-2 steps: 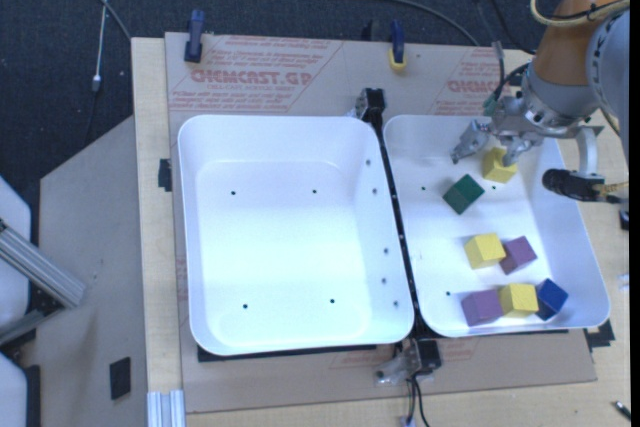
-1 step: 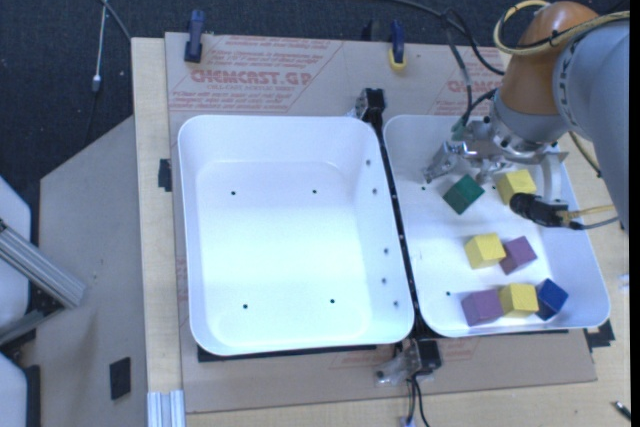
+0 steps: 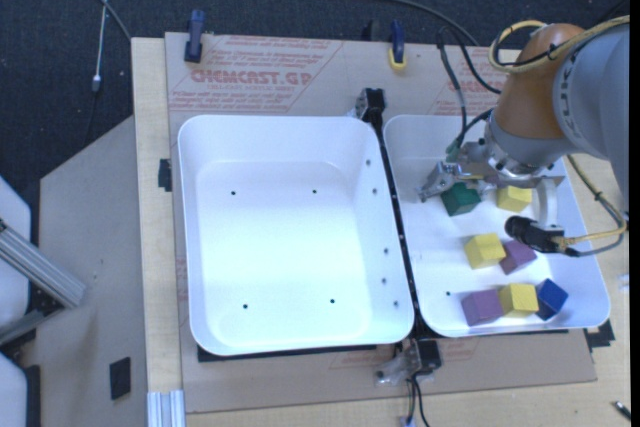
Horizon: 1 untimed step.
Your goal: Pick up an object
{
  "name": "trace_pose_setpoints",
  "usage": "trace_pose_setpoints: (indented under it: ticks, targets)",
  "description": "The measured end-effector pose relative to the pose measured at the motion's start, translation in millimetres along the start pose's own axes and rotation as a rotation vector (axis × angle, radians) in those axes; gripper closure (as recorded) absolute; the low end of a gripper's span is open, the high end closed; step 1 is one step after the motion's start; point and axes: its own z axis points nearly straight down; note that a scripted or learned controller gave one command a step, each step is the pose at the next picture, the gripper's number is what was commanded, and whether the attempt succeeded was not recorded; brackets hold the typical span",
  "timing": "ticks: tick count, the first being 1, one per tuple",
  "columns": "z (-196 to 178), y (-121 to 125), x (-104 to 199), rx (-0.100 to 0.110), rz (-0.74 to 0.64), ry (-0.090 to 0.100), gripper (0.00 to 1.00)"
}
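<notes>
My gripper (image 3: 447, 181) is low in the right bin (image 3: 430, 305), near its upper left part, with the grey arm and orange band reaching in from the right. A green block (image 3: 461, 202) lies right beneath and beside the gripper, partly covered by it. I cannot tell whether the block is gripped or just resting on the bin floor. A yellow block (image 3: 513, 198) sits just to the right, half hidden under the wrist.
Lower in the right bin lie a yellow block (image 3: 484, 250), a purple block (image 3: 518, 257), another purple block (image 3: 481, 306), a yellow block (image 3: 519, 298) and a blue block (image 3: 551, 298). The left bin (image 3: 200, 215) stands alongside, across a black divider.
</notes>
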Motion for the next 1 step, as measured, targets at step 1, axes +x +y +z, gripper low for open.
trace_pose_setpoints:
  ticks: [1]
  targets:
    - [-10.9, 0.6, -0.8, -0.002, 0.001, -0.001, 1.00]
